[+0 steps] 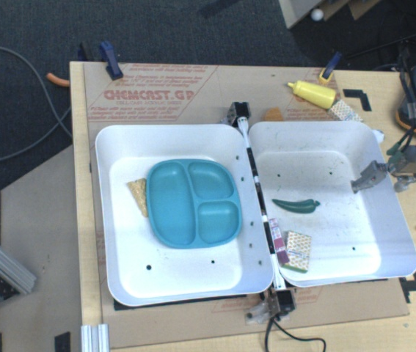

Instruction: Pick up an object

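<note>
In the left half of the frame, the left bin (112, 196) holds a teal divided tray (193, 202), lying flat with a tan cracker-like piece (138, 191) tucked partly under its left edge. Above it, red print on the brown surface (149, 86) reads "CHEMCAST GP". Clamps pin that sheet in place at the top edge.

Right of centre, the right bin (384, 248) carries a green chili pepper (296, 205) lying loose mid-bin, likely the easiest pick, and a patterned packet (293, 249) near the lower left corner. At the right edge the tool (373, 176) hangs over the bin; whether it is apart or together I cannot tell. A yellow bottle (312, 92) lies beyond the bins.
</note>
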